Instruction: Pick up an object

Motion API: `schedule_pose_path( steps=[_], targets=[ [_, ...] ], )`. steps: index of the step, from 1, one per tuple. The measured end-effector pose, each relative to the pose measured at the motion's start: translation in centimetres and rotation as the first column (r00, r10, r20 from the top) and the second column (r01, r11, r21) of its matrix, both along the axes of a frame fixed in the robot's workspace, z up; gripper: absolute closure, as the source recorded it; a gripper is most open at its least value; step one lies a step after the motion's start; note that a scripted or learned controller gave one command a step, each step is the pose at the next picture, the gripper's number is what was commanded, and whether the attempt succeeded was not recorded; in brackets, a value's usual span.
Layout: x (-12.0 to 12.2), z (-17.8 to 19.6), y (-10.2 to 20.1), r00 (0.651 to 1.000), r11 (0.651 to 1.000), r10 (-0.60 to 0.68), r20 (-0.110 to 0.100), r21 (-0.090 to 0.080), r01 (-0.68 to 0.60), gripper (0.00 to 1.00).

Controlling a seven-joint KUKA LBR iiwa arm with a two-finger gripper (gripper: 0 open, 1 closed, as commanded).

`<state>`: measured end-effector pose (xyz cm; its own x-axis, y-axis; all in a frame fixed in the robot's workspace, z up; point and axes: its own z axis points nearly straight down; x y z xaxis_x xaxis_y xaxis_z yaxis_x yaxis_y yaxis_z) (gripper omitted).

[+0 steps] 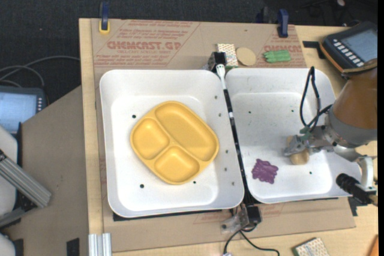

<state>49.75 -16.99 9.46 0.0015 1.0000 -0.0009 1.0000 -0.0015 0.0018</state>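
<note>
In the right bin (270, 99) a small purple object (264, 170) lies near the front. To its right is a small tan object (299, 157). My gripper (298, 147) is low over the bin floor, right at the tan object and seemingly touching its top. The grey arm with its orange band (360, 102) reaches in from the right, and a black cable loops above the wrist. A yellow divided plate (174, 141) lies in the middle of the left bin (120, 99).
On the bench behind the bins lie a green piece (277, 56) and a round tan disc (245, 56). A handheld screen device (354, 48) sits at the back right. The ridge where the bins meet (231, 129) runs between the two bins.
</note>
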Motion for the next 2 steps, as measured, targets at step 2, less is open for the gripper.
schedule_pose_path(
  steps=[2],
  targets=[
    [10.0,9.7,14.1,1.000,1.000,0.016,0.015,0.005,-0.016,1.00]
  ],
)
